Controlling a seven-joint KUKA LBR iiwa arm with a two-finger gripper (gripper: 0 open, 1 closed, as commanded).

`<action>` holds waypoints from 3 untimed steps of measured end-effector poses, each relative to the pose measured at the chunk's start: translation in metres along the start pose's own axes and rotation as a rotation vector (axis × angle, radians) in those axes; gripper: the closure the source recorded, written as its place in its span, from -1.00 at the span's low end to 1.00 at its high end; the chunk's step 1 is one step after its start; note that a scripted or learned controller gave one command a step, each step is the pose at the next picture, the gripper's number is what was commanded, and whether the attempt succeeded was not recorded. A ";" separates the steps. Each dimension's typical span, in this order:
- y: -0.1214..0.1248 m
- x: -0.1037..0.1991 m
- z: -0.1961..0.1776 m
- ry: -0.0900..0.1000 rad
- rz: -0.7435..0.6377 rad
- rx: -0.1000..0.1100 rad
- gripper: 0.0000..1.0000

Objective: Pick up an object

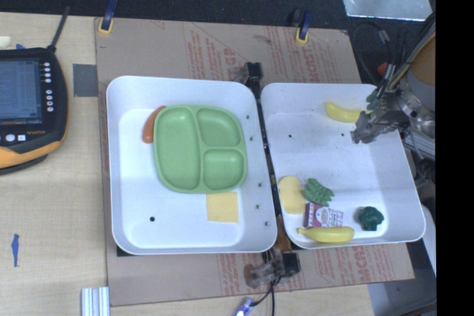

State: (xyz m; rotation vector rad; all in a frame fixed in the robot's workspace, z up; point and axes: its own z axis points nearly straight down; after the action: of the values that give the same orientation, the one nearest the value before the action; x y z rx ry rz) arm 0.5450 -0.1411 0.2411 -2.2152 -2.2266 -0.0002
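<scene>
Nearest the camera, along the front wall of the right bin, lie a yellow banana, a small red carton, a dark green broccoli piece, a leafy green piece and a pale yellow block, crowded close together. All look like light toy food: stiff, smooth-skinned, probably a little slippery, not fragile. The banana would best be taken across its narrow middle, but the carton just behind it leaves little room for a finger on that side.

In the left bin a flat yellow slice sits just in front of a green divided plate, with an orange sausage tucked against the plate's far-left rim. The slice lies too flat to pinch easily.

Farther back in the right bin, a second banana lies alone near the far wall. It seems the likeliest target: free on all sides and narrow enough to span across its curve. The end effector hangs just beside its right end, low over the bin floor; whether it touches the fruit I cannot tell, nor how it is set, since it reads as a dark blurred mass. Nothing can be seen held in it
</scene>
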 end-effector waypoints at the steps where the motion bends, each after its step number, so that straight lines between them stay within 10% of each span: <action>1: -0.001 -0.001 0.001 0.000 0.001 0.002 -1.00; 3: -0.053 0.027 0.146 0.000 -0.001 0.006 -1.00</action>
State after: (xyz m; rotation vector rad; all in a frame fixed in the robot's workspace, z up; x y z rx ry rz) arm 0.4922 -0.1139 0.0953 -2.2115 -2.2245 0.0060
